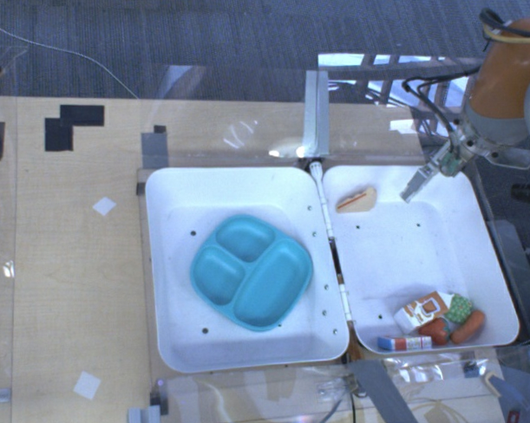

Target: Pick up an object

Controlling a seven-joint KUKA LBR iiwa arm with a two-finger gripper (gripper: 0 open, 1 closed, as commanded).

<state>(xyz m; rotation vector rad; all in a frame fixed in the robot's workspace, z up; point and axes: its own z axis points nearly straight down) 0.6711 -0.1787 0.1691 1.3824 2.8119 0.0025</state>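
Camera view puts the gripper, grip state unreadable, at the right bin's far edge, hot dog just leftward.

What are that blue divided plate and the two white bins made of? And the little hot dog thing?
The blue plate looks like moulded plastic: even colour, rounded compartments, soft sheen. The left bin and right bin seem to be matte white plastic with rounded corners, though painted metal is possible. The hot dog is probably a plastic toy; it is too small to be sure.
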